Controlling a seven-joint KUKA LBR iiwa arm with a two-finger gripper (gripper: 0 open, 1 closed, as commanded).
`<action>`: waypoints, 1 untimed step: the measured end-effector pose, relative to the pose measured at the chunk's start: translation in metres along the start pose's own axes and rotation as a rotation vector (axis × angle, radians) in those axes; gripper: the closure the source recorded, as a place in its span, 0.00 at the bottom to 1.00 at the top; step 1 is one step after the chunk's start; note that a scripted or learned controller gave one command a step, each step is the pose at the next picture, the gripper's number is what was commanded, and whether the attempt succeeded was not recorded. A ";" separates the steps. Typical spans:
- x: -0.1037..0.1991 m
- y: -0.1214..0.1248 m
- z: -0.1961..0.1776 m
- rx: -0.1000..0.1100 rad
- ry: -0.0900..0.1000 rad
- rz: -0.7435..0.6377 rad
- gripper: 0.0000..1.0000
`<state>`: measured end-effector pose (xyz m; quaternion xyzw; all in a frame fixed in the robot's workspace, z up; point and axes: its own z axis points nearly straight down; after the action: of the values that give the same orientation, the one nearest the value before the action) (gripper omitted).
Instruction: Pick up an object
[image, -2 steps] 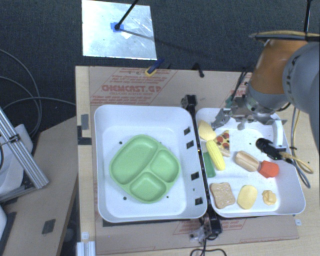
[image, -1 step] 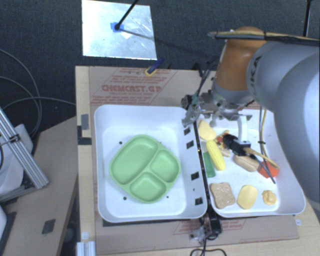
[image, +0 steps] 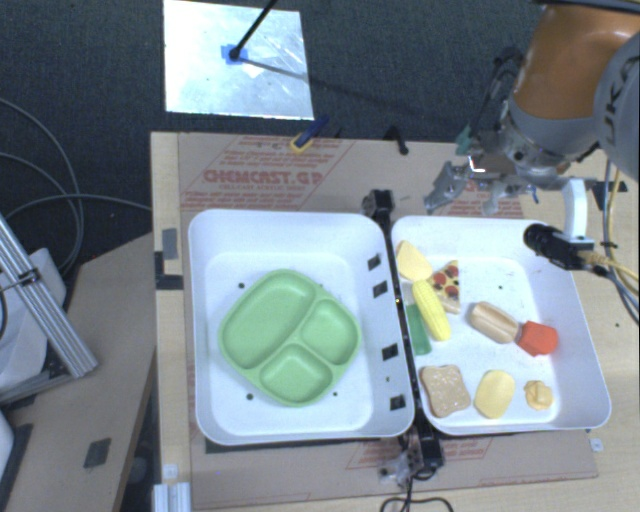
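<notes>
I see the arm (image: 580, 70) cut off by the frame's top right corner. I can't tell how the gripper (image: 470, 190) stands. The pizza slice (image: 447, 283) lies partly under the corn (image: 430, 308), its toppings too small to read.

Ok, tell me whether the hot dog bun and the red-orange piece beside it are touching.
Touching. The camera view shows the hot dog bun meeting the red-orange piece at its right end, with no white bin floor between them.
</notes>
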<state>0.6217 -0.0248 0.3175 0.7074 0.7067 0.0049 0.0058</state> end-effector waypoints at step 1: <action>-0.069 -0.070 0.153 0.030 0.001 0.006 0.00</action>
<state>0.5536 -0.0938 0.1635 0.7097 0.7044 -0.0053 -0.0051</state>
